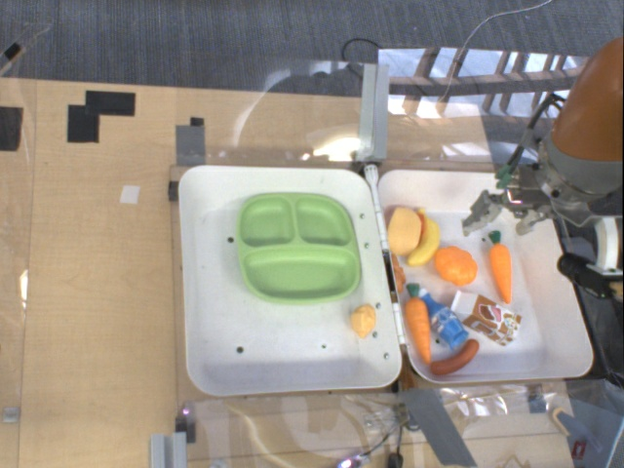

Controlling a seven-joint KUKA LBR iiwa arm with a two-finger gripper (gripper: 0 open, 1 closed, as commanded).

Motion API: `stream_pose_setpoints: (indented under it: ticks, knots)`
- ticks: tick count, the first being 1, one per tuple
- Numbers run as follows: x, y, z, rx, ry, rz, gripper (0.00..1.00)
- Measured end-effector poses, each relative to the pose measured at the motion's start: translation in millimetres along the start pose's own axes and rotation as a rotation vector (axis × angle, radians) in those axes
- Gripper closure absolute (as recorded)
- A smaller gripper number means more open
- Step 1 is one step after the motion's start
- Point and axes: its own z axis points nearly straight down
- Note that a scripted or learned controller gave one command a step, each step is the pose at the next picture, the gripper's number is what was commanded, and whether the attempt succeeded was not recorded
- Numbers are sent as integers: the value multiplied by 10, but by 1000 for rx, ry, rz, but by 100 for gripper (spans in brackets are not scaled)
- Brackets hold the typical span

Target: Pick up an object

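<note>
hovering over the upper part of the right bin [575, 359], toward the right edge of the frame, the gripper [503, 213] hangs with its two fingers spread apart and nothing between them. just below it lies an upright carrot [500, 270], its green top pointing up toward the fingers; this looks like the nearest candidate for the pick. left of it sits an orange [456, 265], and further left a banana [425, 243] curls against a yellow-orange fruit [404, 230] near the bin's upper left. a second carrot [417, 328], a blue bottle [447, 326], a sausage [454, 359] and a small printed packet [491, 320] crowd the lower part of the same bin. the left bin [210, 359] holds a green divided plate [296, 246] and a small yellowish lump [363, 320] near its lower right. to do the grasp well, i would judge the fingers should straddle the carrot across its narrow width, near the thicker upper half, and come straight down so a fingertip does not clip the orange just beside it. the tapered, smooth body could slip out if gripped too low.
</note>
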Motion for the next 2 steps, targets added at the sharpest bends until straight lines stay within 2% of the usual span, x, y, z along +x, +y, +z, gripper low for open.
stream_pose_setpoints:
  ticks: [1,2]
  knots:
    - [-221,256,1206,-8,-1,-106,0]
    - [-108,-124,1404,-17,-3,-55,0]
